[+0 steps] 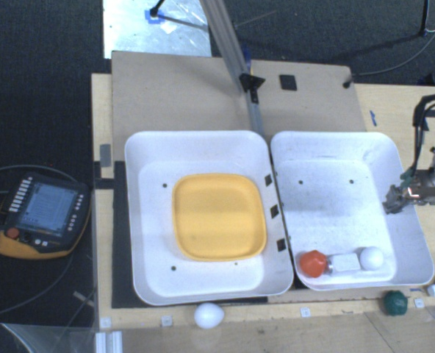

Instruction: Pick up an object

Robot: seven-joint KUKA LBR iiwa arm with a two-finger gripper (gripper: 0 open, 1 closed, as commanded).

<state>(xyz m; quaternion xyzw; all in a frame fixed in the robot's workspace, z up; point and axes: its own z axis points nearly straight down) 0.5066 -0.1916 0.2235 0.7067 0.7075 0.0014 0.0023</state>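
Claw at right bin's rim — grip state unclear — smooth orange ball, white egg shape below.

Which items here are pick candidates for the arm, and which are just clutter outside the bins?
Candidates, in the bins:
- yellow plate, left bin
- orange ball, white block and white ball, near edge of the right bin
- gripper sits at that bin's right wall

Lying about:
- white egg and green ball on the bench
- teach pendant on the floor

Yellow plate fills left bin; gripper hovers over right bin.
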